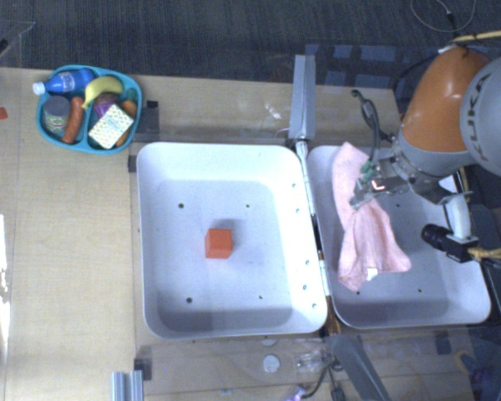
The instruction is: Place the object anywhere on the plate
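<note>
Gripper (374,182) was found over the upper part of the pink cloth (363,241), at or just above its folds. Whether it was spread or pinching fabric could not be told from this view.

The cloth lay crumpled in the right bin (451,303), its long side running along the bin wall. It was judged to be the task's object, as the arm (451,115) was working at it. An orange block (220,243) sat well to the left of the cloth, in the left bin (175,182).

The only plate-like item was a blue divided dish (40,119), far up and left of the cloth and already loaded with toy food.

Recommendations:
- Take the cloth at a raised fold near its middle, so little fabric trails.
- Lift straight up until the lower hem clears the bin wall left of the cloth.
- Confirm that fabric is caught before travelling, as limp cloth slips easily.
</note>
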